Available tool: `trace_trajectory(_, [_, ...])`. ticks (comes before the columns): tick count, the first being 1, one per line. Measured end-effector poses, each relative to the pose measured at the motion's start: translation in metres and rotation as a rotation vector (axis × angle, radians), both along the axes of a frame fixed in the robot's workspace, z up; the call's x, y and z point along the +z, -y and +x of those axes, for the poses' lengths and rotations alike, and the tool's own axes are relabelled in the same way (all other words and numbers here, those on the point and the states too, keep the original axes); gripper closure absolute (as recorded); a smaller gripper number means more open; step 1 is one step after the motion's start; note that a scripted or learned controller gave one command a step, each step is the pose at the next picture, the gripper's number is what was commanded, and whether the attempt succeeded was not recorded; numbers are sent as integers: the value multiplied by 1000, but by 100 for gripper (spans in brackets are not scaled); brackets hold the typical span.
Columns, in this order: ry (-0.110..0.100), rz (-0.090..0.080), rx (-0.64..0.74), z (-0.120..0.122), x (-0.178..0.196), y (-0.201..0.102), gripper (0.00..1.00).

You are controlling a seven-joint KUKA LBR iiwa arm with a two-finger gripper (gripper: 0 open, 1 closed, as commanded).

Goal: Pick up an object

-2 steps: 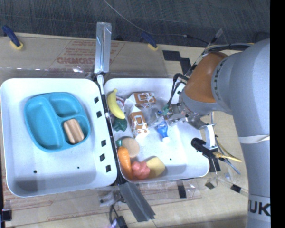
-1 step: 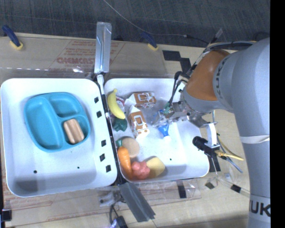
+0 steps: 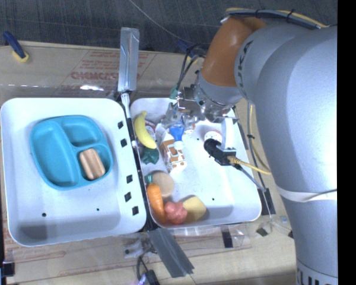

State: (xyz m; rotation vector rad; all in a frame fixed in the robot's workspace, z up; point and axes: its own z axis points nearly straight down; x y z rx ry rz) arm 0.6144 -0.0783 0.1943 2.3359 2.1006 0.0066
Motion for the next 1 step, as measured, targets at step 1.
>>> trace_trajectory(1, [-3, -4, 129, 10, -2, -4, 100])
